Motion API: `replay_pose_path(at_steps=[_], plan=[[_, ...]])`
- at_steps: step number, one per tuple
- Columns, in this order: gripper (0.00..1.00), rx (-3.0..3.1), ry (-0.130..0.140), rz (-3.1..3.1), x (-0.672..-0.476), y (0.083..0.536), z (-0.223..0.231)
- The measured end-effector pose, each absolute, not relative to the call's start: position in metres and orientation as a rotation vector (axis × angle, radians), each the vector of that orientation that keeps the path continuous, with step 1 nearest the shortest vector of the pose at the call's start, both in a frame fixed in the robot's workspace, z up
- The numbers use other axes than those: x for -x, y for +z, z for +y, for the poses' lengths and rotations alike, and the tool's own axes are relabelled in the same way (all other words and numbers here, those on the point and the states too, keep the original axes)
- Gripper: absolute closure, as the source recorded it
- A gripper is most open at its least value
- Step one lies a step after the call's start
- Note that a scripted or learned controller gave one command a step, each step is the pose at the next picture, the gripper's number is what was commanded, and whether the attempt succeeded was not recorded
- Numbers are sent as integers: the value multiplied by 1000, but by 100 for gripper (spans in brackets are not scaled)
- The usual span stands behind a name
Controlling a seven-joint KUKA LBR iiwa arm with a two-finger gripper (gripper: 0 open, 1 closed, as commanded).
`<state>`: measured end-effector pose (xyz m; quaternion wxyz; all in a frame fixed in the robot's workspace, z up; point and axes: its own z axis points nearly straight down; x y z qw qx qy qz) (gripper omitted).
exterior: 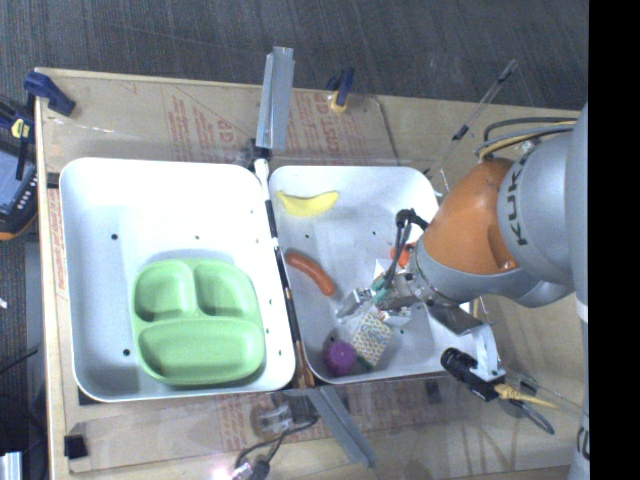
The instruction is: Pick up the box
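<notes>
Claw (378,300) sits low in the right bin (350,183), lower centre of the frame, under the orange wrist band. Too much clutter and glare around the tip: can't tell from this view how the claw is set, or whether anything is in it.

Box (370,339): small, patterned, lying tilted just below the claw, slightly toward the frame's bottom edge. Looks touching or very nearly touching the tip; can't tell which. Its long axis seems to run diagonally, upper left to lower right, but it's small, so low confidence.

Purple ball (340,357) is right against the box on its lower-left side. Sausage (311,272) lies to the upper left of the claw, apart from it. Banana (308,203) is further up, near the bin's top wall. Green tray (198,321) is in the left bin (90,268), well away.

My read: the grasp hinges on a short drop straight toward the box; the ball crowding that side could get nudged or caught.
</notes>
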<state>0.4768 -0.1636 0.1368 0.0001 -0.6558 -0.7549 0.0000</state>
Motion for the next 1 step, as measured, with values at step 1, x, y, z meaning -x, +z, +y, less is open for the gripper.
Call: replay_pose_path(at_steps=[1], plan=[[0, 2002, 0, -2420, -477, 103, -183]])
